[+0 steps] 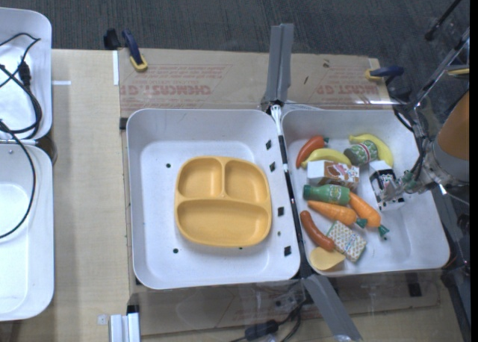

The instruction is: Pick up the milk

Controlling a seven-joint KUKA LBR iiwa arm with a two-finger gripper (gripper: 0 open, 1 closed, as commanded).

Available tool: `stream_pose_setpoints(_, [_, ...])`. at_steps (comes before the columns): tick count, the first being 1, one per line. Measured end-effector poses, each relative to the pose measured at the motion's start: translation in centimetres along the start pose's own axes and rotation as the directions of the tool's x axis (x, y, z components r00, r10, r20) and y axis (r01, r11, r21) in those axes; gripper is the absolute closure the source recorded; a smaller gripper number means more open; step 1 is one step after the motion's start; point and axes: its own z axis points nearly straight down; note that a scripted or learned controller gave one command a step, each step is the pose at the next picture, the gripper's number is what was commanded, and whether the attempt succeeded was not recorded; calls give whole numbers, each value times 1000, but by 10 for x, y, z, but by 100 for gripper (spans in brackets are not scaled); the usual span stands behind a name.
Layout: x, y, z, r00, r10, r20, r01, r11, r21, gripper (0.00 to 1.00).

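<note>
Milk: small white carton [382, 176] with dark print, in the right bin, toward its right side, just right of the main pile of toy food.
Gripper: [391, 193] low over the right bin, at the carton's lower right edge, touching or very nearly touching it; whether it is clenched or released cannot be told, and the carton is not visibly between its parts.
Arm: grey links [433, 161] entering from the right, with the orange band [457, 135] at the frame's right edge.
Adjacent items: green can-like item [361, 153] and banana [371, 142] just above the carton; brown-and-white box [340, 173] to its left; second banana [326, 156] beside a red pepper [308, 149].
Lower pile: green bottle [326, 193], two carrots [351, 210], red sausage [315, 230], patterned packet [348, 241], yellow round piece [326, 259].
Right bin: white, shallow [418, 247], touching the left bin along the centre divider.
Left bin: white [149, 184], holding an orange three-compartment plate [222, 201] lying flat near its middle.
Bench: cardboard sheet [194, 83] behind the bins, with clamps [133, 51] at its rear corners.
</note>
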Motion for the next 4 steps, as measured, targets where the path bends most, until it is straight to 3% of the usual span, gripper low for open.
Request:
stream_pose_setpoints(1, [-15,56,1,999,-32,4,32,1000,0,0])
stream_pose_setpoints(2, [7,65,0,997,-70,14,70,998,-5,0])
stream_pose_setpoints(3, [28,90,1,999,44,9,-44,999,-3,0])
stream_pose_setpoints(4, [25,43,0,989,-147,9,147,989,-15,0])
